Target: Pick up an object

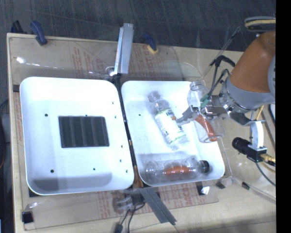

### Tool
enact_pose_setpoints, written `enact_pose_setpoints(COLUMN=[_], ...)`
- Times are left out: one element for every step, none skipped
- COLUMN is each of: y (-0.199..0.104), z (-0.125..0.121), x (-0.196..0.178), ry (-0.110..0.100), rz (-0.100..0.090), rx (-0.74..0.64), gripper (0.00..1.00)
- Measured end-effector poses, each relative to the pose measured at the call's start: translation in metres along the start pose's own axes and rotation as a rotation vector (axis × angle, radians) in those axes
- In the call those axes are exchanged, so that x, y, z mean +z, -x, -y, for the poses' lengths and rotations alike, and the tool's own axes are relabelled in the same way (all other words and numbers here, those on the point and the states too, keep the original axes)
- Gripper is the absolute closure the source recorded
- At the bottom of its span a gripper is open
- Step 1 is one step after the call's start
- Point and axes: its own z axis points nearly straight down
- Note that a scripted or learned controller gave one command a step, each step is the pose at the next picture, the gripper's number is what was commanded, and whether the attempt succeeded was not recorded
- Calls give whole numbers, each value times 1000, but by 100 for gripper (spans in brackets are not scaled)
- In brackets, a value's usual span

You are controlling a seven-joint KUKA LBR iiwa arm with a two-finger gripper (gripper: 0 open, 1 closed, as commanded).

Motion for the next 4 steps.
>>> enact_pose_setpoints(y=[-3, 12, 20, 20], z=[-51, -117, -141, -141], x=[61, 144, 159, 159], ry=[-1, 4, -12, -11], rz=[-1, 2, 4, 5], rx=[-128, -399, -535, -534], gripper=[0, 0, 0, 0])
